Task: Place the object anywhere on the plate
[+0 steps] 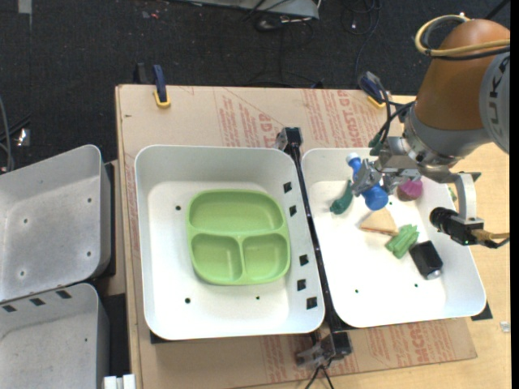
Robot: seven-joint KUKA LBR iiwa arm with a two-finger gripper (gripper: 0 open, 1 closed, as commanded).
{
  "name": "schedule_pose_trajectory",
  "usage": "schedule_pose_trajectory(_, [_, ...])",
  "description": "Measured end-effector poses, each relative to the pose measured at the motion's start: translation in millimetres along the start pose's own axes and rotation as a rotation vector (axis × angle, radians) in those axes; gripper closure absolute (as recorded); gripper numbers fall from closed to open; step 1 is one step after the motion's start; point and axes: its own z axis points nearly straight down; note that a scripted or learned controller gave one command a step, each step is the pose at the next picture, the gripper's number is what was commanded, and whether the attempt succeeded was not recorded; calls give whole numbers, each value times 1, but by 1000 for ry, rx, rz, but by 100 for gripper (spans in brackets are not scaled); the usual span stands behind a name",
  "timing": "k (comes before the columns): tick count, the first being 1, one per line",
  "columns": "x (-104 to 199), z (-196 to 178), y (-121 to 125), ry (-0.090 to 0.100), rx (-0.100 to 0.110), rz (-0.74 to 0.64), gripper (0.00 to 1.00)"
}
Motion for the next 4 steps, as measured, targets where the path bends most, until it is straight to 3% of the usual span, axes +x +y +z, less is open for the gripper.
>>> schedule_pose_trajectory(1, [49, -6, -18, 0, 0, -2, 100])
schedule_pose_trajectory(3, [141, 21, -44, 0, 0, -1, 100])
schedule_pose_trajectory(4, [140, 20, -44, 0, -1, 2, 0])
